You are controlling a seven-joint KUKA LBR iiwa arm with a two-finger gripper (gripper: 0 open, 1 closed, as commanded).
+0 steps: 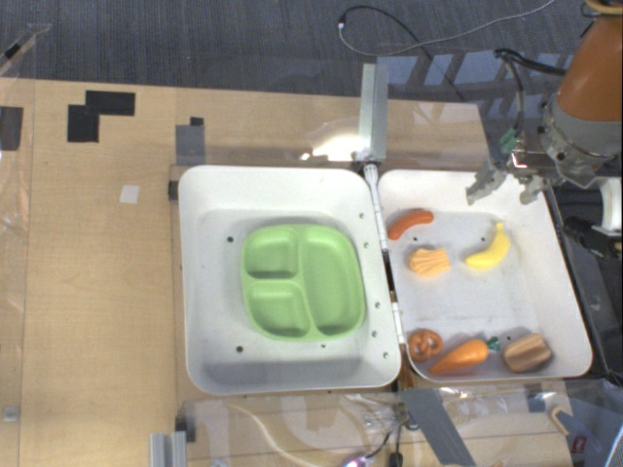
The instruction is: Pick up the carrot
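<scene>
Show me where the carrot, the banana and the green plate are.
carrot (pixel 460 355): camera view, middle of its orange body.
banana (pixel 490 249): camera view, middle of its curved yellow body.
green plate (pixel 303 249): camera view, on the ridge dividing its compartments.

We look down on a light wooden bench (pixel 88 290) covered by a clear, shiny sheet that reflects a bright spot of light (pixel 336 149) near the top of the bins. Behind the bench we see dark grey carpet floor (pixel 195 22) with a black cable (pixel 409 32) lying on it. On the wood there are 3 black marks (pixel 97 113) at the left.
</scene>
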